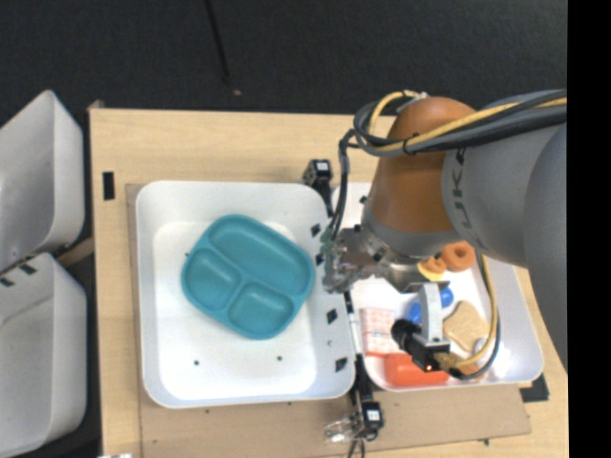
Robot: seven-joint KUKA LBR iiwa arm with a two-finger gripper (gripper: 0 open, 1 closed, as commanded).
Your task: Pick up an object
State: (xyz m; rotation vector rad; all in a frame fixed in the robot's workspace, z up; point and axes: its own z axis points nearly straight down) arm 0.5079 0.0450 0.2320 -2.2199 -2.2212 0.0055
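A teal divided plate lies flat in the left white bin. The right bin holds several small objects: an orange ring, a tan bread-like slice, a blue piece, a red-orange block and a white packet with red print. The arm's orange band and grey wrist hang over the right bin's left half. My gripper sits low by the wall between the bins, its tips hidden among dark parts.
The bins rest on a wooden bench. Black clips stand at the divider's far and near ends. White padded shapes lie off the bench to the left. Cables loop over the arm's wrist.
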